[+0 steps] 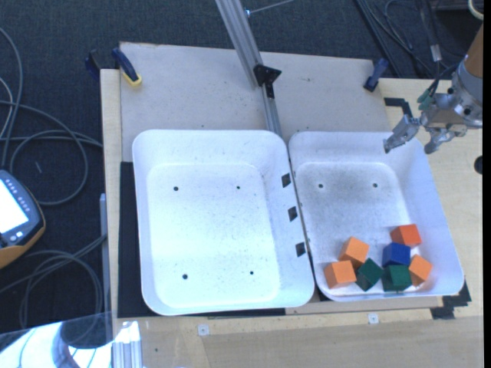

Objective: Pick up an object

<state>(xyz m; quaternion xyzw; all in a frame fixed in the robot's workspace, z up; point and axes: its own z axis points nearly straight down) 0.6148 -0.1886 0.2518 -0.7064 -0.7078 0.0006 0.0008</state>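
Claw (415, 136): spread open, gripping nothing, above the right bin's (441, 205) far rim. Blocks (380, 264) lie clustered well below it, untouched. Descent and grasp remain.

No text, label, brand, number or sign could be read anywhere in the view. The lit screen of the handheld device (11, 213) at the left edge showed only a pale glare, with nothing on it sharp enough to make out. The small black tabs (292, 213) along the seam between the two white bins were plain dark marks and carried no lettering that could be told. The coloured blocks (381, 263) in the right bin (430, 198) bore bare faces with no print. The counter (192, 75) surface and the clamps at its corners likewise showed no writing.
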